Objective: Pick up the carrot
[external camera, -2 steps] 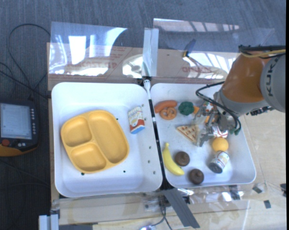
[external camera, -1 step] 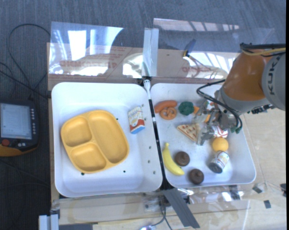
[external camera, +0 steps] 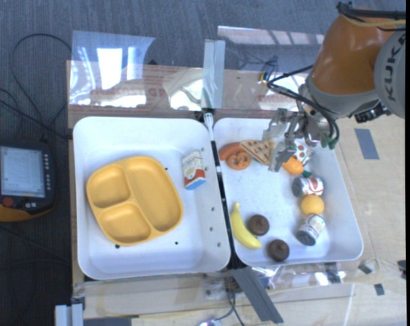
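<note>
I see the arm (external camera: 357, 53) coming in from the upper right, its orange band bulking over the far right corner of the right bin (external camera: 344, 202), wrist pointed down into the bin's back half. The gripper (external camera: 286, 153) hangs low over the back of that bin, grey fingers aimed down-left. I cannot tell if the claw is open or closed; the wrist hardware and cables clutter it.

Carrot (external camera: 294, 166): small orange piece just beside the gripper tip, at its lower right, lying in the right bin near the back right. I can't tell if it's touched; nothing is visibly pinched.

Other stuff in the right bin: sandwich wedge (external camera: 259, 151) just left of the gripper, orange pretzel-like piece (external camera: 235, 158) left of that by the divider. A can (external camera: 308, 185) sits below the carrot, then an orange ball (external camera: 313, 204), then a second can (external camera: 311, 229). Banana (external camera: 243, 227) lies along the left wall, with two brown donuts (external camera: 258, 224) (external camera: 279, 250) near it.

Left bin (external camera: 109, 267): yellow divided tray (external camera: 133, 199) in the middle, small carton (external camera: 194, 169) near the right wall. A tablet pendant (external camera: 18, 178) lies on the floor at far left.
</note>
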You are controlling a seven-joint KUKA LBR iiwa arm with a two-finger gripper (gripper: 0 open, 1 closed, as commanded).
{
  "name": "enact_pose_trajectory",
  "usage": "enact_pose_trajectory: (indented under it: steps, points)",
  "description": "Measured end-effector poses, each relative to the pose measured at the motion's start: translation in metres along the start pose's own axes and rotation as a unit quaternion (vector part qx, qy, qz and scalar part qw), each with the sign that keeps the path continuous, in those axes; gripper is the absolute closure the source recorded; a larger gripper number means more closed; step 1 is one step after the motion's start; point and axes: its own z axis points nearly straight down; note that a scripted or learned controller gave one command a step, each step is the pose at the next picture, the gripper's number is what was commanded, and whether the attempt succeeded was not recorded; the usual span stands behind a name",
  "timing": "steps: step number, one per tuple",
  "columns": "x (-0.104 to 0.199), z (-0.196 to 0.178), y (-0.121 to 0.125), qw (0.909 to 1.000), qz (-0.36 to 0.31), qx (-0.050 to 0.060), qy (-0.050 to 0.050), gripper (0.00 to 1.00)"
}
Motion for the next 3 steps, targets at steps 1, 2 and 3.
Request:
enact_pose_trajectory:
  steps: [1, 2, 3]
  points:
    - [0.004, 0.008, -0.004, 1.0000, 0.003, 0.000, 0.008, 0.00]
    - [0.010, 0.126, -0.044, 0.9996, 0.024, 0.000, 0.011, 0.00]
    - [0.003, 0.136, -0.083, 0.9997, 0.023, 0.001, 0.004, 0.00]
